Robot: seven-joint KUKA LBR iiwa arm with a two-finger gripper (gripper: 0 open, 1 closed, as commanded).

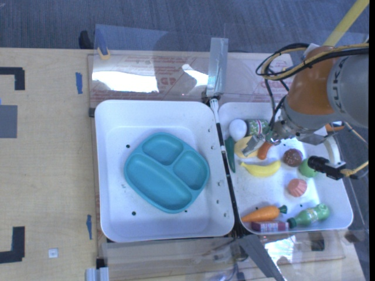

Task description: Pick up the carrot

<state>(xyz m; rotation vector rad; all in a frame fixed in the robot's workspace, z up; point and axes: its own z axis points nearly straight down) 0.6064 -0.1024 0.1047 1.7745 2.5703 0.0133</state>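
The carrot (262, 213) lies flat near the front rim of the right bin (345, 215), beside a bottle (296, 220). The tool (265, 140) hangs well behind it, over other toy food; grip state indeterminable.

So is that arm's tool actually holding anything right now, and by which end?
It cannot be told. The tool sits low among the toys in the right white bin. The orange toy carrot with green top lies untouched near the bin's front edge.
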